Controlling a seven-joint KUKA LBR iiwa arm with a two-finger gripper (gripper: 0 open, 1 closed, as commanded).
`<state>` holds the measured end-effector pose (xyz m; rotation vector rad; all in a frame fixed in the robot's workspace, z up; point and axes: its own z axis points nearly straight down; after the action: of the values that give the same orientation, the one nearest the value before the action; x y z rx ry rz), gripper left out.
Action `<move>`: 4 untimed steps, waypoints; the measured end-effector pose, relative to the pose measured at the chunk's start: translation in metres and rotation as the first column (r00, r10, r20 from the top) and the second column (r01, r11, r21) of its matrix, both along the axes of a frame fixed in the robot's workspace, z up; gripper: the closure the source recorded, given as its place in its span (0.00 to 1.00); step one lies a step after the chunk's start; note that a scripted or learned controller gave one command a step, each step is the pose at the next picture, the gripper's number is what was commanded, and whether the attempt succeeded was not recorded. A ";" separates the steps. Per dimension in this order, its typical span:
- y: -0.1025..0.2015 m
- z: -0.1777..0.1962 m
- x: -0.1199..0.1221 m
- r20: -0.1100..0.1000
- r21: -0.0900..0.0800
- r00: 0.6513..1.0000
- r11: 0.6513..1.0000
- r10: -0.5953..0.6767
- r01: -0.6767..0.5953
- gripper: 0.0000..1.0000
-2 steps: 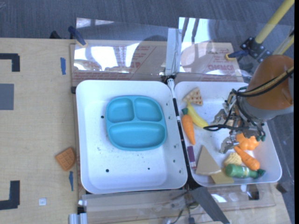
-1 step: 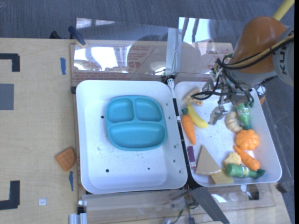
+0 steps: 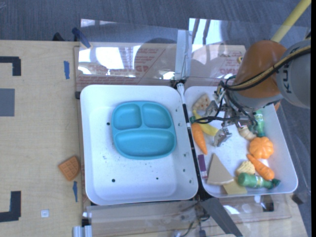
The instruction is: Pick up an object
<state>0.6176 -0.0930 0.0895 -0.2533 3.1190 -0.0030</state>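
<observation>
My gripper [image 3: 222, 135] hangs low in the right bin [image 3: 289, 174], below the orange wrist band and a tangle of black cables. Just to its left lie an orange carrot [image 3: 199, 138] and a yellow piece [image 3: 209, 129]. A beige cracker-like piece [image 3: 201, 102] sits behind them. To the gripper's right are a small orange pumpkin [image 3: 261, 147] and a green-and-white item [image 3: 258, 124]. Nothing shows held in the gripper.
Near the right bin's front lie a tan wedge [image 3: 217, 171], a corn cob [image 3: 245, 168], a second carrot [image 3: 262, 168], a green bottle shape [image 3: 255, 181] and a purple stick [image 3: 202, 164]. The left bin [image 3: 98, 181] holds a blue divided plate [image 3: 143, 130]. A waffle piece [image 3: 69, 168] rests on the bench.
</observation>
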 end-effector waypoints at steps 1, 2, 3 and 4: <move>-0.007 0.000 -0.023 0.000 0.003 0.995 0.995 -0.096 0.096 0.00; -0.008 0.000 -0.013 0.001 0.002 0.995 0.995 -0.101 0.101 0.00; 0.000 0.000 -0.030 0.001 0.004 0.973 0.973 -0.232 0.232 0.00; 0.000 0.000 -0.030 0.000 0.003 0.970 0.970 -0.242 0.242 0.00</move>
<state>0.5878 -0.0930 0.0897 0.1284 3.1261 -0.0003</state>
